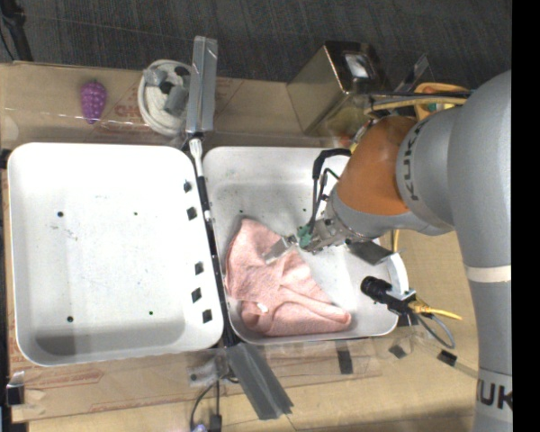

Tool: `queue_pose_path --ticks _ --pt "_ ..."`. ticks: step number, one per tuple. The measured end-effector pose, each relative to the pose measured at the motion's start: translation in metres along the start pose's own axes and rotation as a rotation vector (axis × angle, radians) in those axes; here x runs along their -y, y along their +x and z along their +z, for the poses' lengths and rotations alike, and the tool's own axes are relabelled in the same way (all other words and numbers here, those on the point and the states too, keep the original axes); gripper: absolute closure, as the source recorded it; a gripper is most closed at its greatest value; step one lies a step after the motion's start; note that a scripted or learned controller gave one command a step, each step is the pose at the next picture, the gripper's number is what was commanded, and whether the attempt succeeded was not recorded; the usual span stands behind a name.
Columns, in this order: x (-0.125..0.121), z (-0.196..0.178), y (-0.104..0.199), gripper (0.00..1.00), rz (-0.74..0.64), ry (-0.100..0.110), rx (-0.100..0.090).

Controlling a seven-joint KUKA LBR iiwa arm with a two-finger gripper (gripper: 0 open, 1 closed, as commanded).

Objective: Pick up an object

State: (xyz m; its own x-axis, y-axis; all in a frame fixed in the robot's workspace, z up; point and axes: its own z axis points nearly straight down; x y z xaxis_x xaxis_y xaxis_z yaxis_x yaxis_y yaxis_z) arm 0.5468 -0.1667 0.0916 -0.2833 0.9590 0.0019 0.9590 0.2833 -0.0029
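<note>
While the left bin (99,250) sits bare at the left of the frame, a purple grape bunch (93,100) and a white roll (165,95) rest on the bench above it, in the upper left. Right of the divider, the right bin (252,165) holds a crumpled pink cloth (274,286), lying in its lower left part. The gripper (308,238) hangs at the cloth's upper right edge, just beside or touching it; whether the jaws are open or closed I cannot tell. The grey arm (459,169) fills the right side of the frame. I judge this the reaching step: next the gripper must settle onto a fold, close, and lift.
</note>
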Motion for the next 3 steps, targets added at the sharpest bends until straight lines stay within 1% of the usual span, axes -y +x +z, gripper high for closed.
queue_pose_path --ticks 1,2,3 --pt "0.01 0.001 0.061 0.0 -0.054 0.0 0.0" --pt "0.01 -0.009 0.059 1.0 -0.057 0.001 0.0" --pt "0.01 -0.018 0.059 1.0 -0.061 0.003 0.0"
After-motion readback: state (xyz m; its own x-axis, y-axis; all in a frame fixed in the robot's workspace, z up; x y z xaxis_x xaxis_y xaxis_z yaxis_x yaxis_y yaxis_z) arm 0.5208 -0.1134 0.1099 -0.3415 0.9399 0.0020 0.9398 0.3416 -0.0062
